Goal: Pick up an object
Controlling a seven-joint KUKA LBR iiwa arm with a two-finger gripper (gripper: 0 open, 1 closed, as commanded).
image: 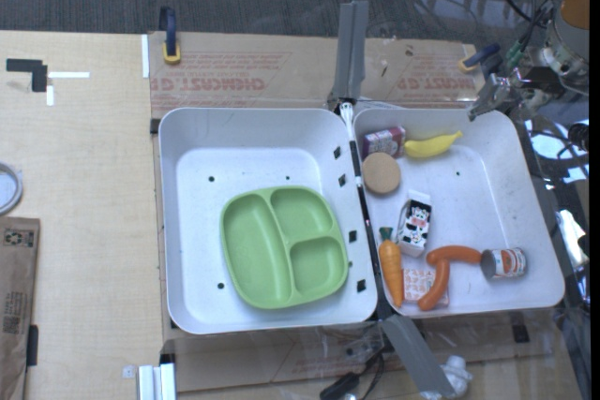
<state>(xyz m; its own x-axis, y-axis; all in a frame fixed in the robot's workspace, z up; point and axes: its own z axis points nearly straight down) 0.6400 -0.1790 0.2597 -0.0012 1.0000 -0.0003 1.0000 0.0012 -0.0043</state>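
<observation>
The gripper [495, 95] hangs at the upper right of the scene, over the far right corner of the right bin [525, 166], at the end of a grey wrist wrapped in cables. Whether it is spread or pressed together cannot be told; the tip is small and tangled with the cabling. Nothing shows held in it.

Far to the gripper's left and lower in the view sits the left bin [187, 201], holding a green divided plate [284, 245] that lies flat, three compartments facing up, well apart from the gripper.

Closer in, the right bin carries all the loose things. A small purple-labelled can [382, 142] lies on its side at the bin's far left corner, to the gripper's left and a little lower. Just below it, touching or nearly so, rests a round tan disc [382, 173]. A yellow banana [432, 145] lies beside the can, the nearest thing to the gripper, just down and left of it.

Further down from the gripper, a black-and-white carton [413, 225] lies tilted mid-bin. Below that, an orange carrot [391, 269] stands along the bin's left wall. A red sausage [444, 269], bent, lies over a pale packet [424, 282]. A small tin [504, 263] lies on its side almost straight below the gripper, near the front right corner.
</observation>
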